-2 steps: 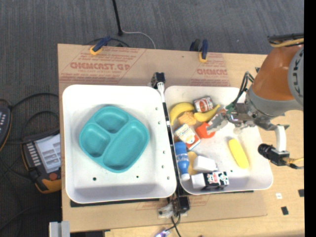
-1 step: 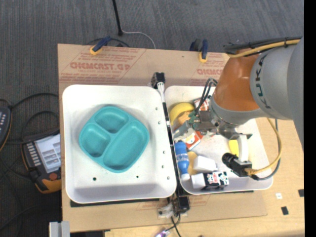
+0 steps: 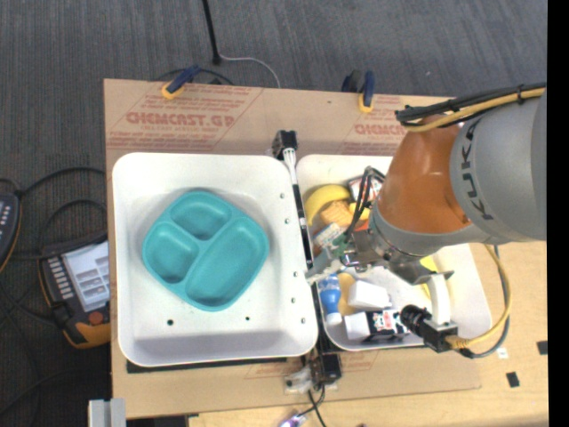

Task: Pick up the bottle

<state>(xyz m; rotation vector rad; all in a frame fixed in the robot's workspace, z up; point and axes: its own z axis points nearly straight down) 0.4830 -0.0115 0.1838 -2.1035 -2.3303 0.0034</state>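
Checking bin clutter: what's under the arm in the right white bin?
In the right white bin: a yellow rounded item, a blue-capped white bottle, and a white box with dark label. The grey-and-orange arm covers the bin's middle.

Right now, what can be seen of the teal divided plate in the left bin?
The teal divided plate lies flat, face up, near the middle of the left bin. It looks like smooth moulded plastic, roughly rounded in outline, with raised ridges splitting it into three compartments: one at the upper side, one at the left, and a larger one at the lower right. All three look empty. It rests on the bin floor, apart from the walls, and nothing else touches it.
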